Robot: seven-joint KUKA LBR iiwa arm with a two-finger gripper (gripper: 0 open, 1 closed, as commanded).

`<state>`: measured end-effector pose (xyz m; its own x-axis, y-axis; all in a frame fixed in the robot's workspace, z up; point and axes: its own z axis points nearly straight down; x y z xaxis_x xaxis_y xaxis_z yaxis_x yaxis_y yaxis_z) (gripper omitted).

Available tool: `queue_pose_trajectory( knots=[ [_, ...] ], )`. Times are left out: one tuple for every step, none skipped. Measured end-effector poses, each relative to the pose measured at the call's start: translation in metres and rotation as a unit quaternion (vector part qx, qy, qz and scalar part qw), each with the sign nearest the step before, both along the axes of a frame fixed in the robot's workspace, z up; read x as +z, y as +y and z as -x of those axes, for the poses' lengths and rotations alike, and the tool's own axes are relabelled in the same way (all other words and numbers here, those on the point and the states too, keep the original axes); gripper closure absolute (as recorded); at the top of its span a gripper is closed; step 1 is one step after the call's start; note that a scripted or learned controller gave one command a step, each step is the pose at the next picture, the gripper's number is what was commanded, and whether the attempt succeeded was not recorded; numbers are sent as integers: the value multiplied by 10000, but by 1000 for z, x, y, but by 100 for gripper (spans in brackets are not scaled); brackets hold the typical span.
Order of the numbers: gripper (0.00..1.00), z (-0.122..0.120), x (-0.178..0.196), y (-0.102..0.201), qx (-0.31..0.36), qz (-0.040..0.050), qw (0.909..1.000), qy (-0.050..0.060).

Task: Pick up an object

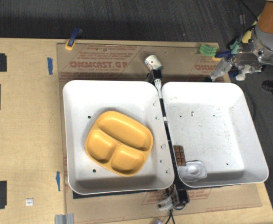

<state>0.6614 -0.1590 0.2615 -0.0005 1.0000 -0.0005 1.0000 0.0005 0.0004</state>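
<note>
Hanging at the upper right of the camera view, the claw [220, 72] sits just beyond the far right corner of the right bin [248, 125], above the cardboard sheet [103, 62] that underlies both bins. Whether it is open or shut cannot be told from this slant; nothing shows between its tips. Behind it the wrist carries blue and green fittings, and the orange band of the arm [269, 17] rises toward the top right corner.

The right bin's floor is speckled with small dark marks. At its near left corner lies a clear plastic piece [192, 170], with a small brown block [179, 156] just beside it against the divider between the bins.

The left bin [75, 125] holds the yellow divided tray [119, 142], well apart from the claw. It lies upside down or domed, three rounded lobes showing, slightly toward the near side of the bin's floor.

A black rod with a white knob [151, 61] runs along the seam between the bins. A blue-and-yellow clamp [73, 38] and a green clip [206, 50] sit at the cardboard's far edge on the tan surface [19, 125].
</note>
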Motion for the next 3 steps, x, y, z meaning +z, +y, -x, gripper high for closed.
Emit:
queue_pose_trajectory(
  knots=[
    [0,83,-136,10,22,-6,10000,9],
    [0,12,-170,-30,-670,-64,9977,-3],
    [100,12,-160,-33,-663,-20,9978,-14]
  ],
)
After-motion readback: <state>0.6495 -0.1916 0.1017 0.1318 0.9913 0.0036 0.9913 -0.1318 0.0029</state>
